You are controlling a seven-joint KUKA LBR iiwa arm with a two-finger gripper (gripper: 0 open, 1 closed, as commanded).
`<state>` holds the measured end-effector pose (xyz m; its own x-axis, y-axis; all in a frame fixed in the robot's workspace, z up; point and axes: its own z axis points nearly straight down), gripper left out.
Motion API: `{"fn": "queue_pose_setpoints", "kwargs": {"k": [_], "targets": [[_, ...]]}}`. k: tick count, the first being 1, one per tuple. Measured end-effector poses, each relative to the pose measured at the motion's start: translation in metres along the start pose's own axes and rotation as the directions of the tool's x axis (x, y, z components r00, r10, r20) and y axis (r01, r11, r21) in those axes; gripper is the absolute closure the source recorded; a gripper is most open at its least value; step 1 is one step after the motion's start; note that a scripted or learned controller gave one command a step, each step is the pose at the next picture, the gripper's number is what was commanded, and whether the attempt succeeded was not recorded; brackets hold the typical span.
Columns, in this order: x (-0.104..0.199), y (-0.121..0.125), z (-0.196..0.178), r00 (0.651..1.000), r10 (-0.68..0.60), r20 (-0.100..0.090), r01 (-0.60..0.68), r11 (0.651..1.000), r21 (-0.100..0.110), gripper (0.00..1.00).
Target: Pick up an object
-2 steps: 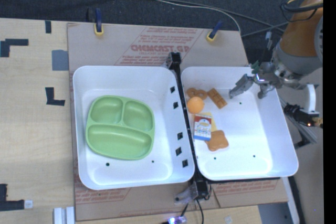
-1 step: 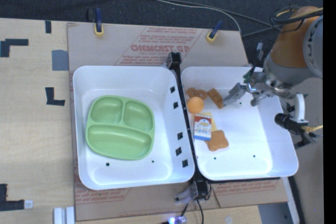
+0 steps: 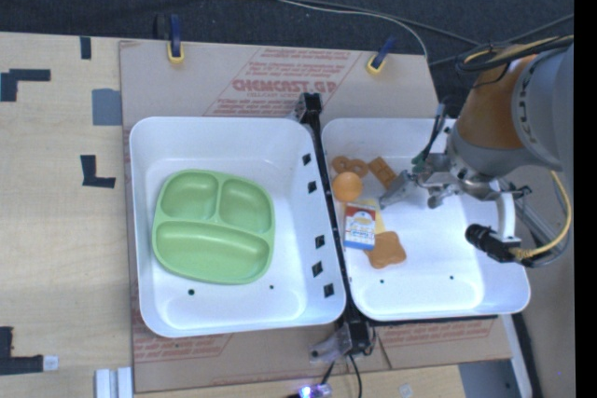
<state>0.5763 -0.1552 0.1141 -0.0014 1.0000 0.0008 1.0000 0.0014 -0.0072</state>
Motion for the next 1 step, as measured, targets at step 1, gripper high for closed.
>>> {"fn": "queue_pose_setpoints", "kwargs": {"k": [1], "targets": [[0.0004, 0.0004, 0.0302, 1.000, 0.000, 0.003, 0.000, 1.000, -0.007, 0.00]]}}
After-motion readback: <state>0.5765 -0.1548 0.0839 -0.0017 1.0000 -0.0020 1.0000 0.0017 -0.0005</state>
